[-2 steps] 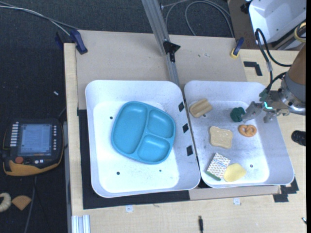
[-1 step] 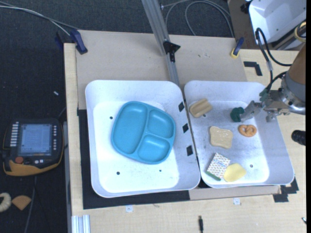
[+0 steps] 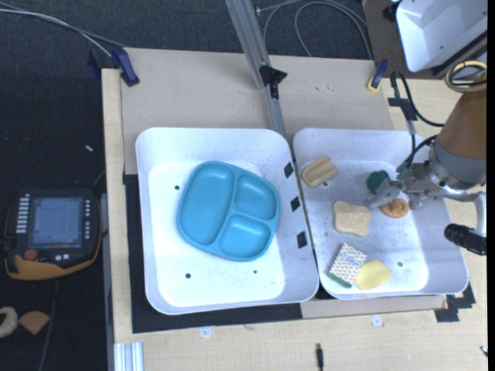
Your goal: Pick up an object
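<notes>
The right bin [image 3: 433, 280] holds several small items: a tan bread-like piece [image 3: 318, 171], a pale yellow sponge-like block [image 3: 352, 219], a patterned packet [image 3: 346, 264], a yellow lemon-shaped item [image 3: 373, 275], a dark green object [image 3: 377, 181] and an orange piece [image 3: 397, 209]. My gripper [image 3: 393, 194] reaches in from the right and hangs low between the green object and the orange piece, close to both. I cannot make out how it stands on either of them.
The left bin [image 3: 155, 199] holds a blue divided tray [image 3: 229, 209]. A metal pole [image 3: 251, 33] slants down to the gap between the bins. A teach pendant [image 3: 52, 230] lies off the bench at the left. Cables run along the arm on the right.
</notes>
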Motion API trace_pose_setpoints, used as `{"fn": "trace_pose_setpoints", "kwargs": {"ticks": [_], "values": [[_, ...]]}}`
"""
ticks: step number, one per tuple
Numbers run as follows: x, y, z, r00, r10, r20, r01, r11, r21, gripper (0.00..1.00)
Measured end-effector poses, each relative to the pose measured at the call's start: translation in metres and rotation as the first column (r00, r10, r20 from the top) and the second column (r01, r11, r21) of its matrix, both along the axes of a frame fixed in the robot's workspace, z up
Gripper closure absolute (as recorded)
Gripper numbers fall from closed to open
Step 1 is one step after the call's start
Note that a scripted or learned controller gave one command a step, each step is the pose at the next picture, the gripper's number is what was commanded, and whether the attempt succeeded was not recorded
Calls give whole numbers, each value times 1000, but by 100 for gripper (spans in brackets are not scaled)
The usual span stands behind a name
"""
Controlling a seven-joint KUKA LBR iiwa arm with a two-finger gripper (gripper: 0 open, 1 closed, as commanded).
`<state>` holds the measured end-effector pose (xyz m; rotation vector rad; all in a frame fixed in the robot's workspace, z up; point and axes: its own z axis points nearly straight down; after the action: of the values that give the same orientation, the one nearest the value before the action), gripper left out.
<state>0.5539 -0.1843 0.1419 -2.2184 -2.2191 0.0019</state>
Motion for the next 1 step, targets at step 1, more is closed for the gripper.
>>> {"fn": "trace_pose_setpoints", "kwargs": {"ticks": [1], "values": [[1,1,-49,1000,0,3,0,1000,0,0]]}}
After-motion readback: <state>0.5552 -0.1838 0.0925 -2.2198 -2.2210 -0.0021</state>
